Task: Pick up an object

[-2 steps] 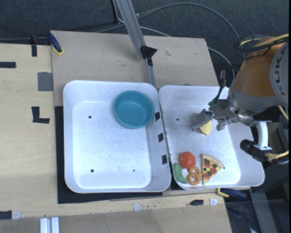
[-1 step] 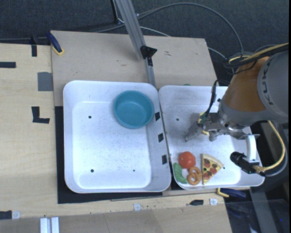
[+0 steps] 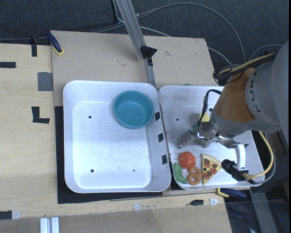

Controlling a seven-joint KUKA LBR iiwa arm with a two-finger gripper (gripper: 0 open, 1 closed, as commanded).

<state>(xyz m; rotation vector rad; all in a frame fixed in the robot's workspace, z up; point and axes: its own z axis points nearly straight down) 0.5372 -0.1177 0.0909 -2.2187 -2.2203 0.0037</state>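
Note:
The right bin [image 3: 182, 101] holds a red tomato [image 3: 186, 159], a brown pretzel [image 3: 194, 175], a pizza slice [image 3: 210, 167] and a green piece [image 3: 178, 172], all clustered at its near edge. My gripper [image 3: 185, 140] hangs low over the middle of this bin, just above and slightly left of the tomato. I see nothing between it and the bin floor. The arm comes in from the right and covers the bin's right half.
A blue bowl [image 3: 133, 109] sits in the far right corner of the left bin [image 3: 87, 144]. A slanted metal pole [image 3: 136, 30] crosses the bench behind the bins. Cables loop at the back right.

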